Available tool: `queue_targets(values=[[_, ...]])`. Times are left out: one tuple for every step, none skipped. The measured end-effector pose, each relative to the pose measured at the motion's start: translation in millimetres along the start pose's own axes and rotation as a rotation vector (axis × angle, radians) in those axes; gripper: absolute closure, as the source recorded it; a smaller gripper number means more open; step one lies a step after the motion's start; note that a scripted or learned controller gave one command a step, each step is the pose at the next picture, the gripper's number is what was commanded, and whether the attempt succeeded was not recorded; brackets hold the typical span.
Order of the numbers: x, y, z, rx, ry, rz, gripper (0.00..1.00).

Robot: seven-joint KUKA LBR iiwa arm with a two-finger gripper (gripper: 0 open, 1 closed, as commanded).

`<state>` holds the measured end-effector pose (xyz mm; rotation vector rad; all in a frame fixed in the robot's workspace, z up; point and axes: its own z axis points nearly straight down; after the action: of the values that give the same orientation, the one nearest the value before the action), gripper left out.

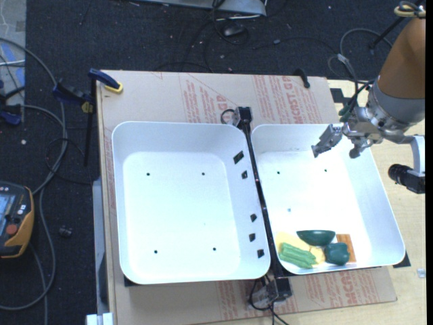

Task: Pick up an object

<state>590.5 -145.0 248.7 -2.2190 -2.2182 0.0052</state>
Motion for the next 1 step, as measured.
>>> queue_targets(values=[[0.1,1.0,-2.6,-0.005,-0.001,-0.001,0.0]])
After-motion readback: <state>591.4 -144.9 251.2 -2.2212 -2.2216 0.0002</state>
